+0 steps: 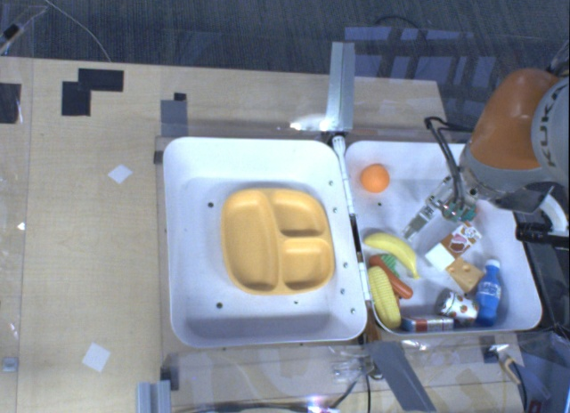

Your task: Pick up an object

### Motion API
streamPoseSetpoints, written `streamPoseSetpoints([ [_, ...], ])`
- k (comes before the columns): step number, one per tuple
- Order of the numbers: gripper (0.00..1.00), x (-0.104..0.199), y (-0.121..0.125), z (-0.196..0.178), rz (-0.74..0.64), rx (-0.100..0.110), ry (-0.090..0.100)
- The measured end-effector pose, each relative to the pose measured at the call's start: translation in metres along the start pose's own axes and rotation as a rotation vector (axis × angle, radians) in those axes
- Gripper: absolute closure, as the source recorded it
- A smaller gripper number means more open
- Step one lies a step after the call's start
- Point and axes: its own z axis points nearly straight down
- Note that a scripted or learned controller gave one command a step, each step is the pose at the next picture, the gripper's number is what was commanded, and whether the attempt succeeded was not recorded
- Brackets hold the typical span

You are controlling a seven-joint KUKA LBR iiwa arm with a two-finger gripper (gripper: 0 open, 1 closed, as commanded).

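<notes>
My gripper (429, 215) hangs over the middle of the right bin (401, 149), below the orange-banded wrist (508, 131). Just left of and below it lies a yellow banana (393, 250). An orange ball (375, 178) sits at the bin's back left. To the gripper's lower right are a small white and brown carton (454, 245) and a tan cracker-like block (464, 273). A corn cob (383, 294) and a red-orange carrot (394, 279) lie by the left wall. Nothing is visibly held.
A blue bottle (488, 291), a can (458, 305) and a dark tube (426, 323) lie along the right bin's front wall. The left bin (191, 242) holds a yellow divided tray (276, 240). A metal post (342, 86) stands behind the divider.
</notes>
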Motion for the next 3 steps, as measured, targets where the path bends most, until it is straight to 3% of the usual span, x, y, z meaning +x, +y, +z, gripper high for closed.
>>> streamPoseSetpoints([
  [1,0.0,-0.037,-0.046,0.025,0.074,-0.004,-0.006],
  [2,0.0,-0.049,-0.045,-0.044,0.235,-0.001,-0.004],
  [3,0.0,-0.042,-0.052,0.024,0.211,-0.004,-0.007],
])
